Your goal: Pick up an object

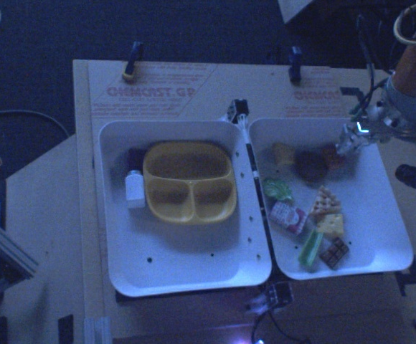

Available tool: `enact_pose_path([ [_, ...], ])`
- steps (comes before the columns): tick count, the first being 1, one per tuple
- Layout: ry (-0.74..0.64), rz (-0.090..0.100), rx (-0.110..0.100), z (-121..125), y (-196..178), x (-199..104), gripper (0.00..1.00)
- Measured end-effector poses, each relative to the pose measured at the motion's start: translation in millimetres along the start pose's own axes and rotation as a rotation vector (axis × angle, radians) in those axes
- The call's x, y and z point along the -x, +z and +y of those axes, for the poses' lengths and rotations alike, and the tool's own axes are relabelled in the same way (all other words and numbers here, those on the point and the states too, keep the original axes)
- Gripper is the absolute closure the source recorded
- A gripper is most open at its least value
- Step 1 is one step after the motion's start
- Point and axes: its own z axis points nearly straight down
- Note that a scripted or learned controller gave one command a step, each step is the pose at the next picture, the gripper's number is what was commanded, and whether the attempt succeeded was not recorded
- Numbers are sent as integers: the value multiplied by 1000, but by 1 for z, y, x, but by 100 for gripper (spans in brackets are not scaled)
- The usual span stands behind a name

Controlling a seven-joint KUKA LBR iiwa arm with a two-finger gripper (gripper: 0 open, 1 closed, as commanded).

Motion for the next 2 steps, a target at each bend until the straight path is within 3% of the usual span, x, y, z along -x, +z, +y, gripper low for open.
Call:
enact_pose_path([
  [1,0,1,-5,1,-9,0,100],
  [2,-4,6,-11,-13,-20,-54,100],
])
